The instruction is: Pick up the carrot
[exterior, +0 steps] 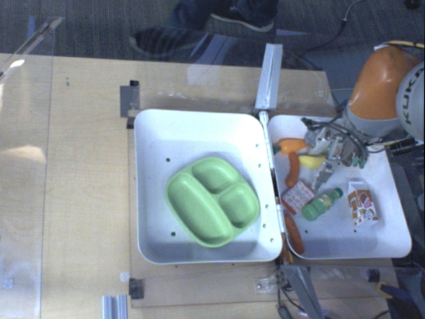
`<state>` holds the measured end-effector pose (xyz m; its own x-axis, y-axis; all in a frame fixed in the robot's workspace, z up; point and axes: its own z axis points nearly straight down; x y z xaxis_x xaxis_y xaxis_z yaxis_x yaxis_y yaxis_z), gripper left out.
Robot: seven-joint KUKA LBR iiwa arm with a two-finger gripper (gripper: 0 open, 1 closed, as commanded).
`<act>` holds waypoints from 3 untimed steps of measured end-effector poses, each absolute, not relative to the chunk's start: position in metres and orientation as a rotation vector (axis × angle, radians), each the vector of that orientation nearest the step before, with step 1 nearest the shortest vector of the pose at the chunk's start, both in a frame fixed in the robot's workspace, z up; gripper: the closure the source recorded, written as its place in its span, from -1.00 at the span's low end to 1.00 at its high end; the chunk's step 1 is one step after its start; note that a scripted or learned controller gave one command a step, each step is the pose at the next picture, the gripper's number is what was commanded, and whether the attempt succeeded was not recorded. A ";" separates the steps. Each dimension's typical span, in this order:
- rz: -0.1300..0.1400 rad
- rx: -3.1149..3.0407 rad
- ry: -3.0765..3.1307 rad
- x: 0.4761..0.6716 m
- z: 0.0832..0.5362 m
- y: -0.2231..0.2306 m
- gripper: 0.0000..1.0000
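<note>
Hovering over the right bin [398, 241], the gripper [327, 171] hung beside the carrot [292, 169].
Whether its fingers were parted or clenched, I could not tell.

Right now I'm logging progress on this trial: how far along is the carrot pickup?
Done: the gripper has reached the right bin, low among the items. In hand: nothing clearly; I can't tell its grip. The carrot lies at the bin's far left beside a yellow item. Left: grasp and lift.
</note>
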<state>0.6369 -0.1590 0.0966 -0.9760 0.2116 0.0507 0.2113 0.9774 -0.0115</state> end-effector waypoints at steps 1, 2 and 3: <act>0.025 0.046 -3.086 0.644 0.091 -0.161 -1.00; 0.026 0.298 -3.107 0.650 0.090 -0.115 -1.00; 0.021 0.299 -3.147 0.659 0.106 -0.110 1.00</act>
